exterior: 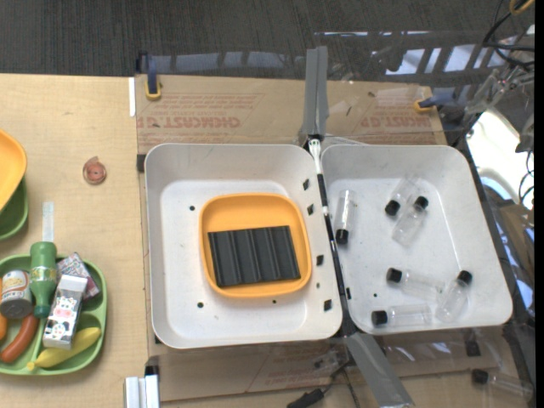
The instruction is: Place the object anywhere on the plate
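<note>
On the wooden bench (68, 126) at the left, a green divided tray (85, 347) carries toy food: a green bottle (42, 277), a small can (14, 287), a little patterned carton (63, 311), a red sausage (19, 340) and a yellow banana (68, 351) along its lower rim. Above it, at the left edge, an orange bowl (8, 172) sits inside a green one (12, 219). A small pink round thing (95, 172) lies alone on the wood, well apart from the tray. Brown cardboard (221, 113) with reversed red lettering lies behind the two bins, held by a yellow clamp (153, 90) at its left corner. Loose cables (514, 7) hang at the upper right.
</note>
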You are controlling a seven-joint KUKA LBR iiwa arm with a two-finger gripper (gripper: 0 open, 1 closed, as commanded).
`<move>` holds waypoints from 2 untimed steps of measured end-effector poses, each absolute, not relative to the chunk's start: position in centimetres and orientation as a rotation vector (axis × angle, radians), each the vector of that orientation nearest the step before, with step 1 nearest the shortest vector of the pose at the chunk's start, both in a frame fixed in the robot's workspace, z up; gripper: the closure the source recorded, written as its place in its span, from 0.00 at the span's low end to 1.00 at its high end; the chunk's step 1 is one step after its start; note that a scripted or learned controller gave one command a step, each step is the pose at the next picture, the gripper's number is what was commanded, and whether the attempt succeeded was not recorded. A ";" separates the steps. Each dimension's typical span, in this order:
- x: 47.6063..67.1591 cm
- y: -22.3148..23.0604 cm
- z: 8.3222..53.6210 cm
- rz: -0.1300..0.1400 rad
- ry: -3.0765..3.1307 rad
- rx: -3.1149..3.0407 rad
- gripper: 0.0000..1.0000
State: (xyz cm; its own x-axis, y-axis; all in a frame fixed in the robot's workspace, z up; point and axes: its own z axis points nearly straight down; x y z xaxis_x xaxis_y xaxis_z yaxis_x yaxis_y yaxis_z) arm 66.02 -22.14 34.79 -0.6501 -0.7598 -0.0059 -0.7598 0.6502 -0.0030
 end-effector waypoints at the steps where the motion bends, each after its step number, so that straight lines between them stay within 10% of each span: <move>1: 66.0 -22.1 32.5 0.003 2.550 -1.826 0.00; 2: 66.0 -22.1 33.2 0.001 2.252 -2.182 0.00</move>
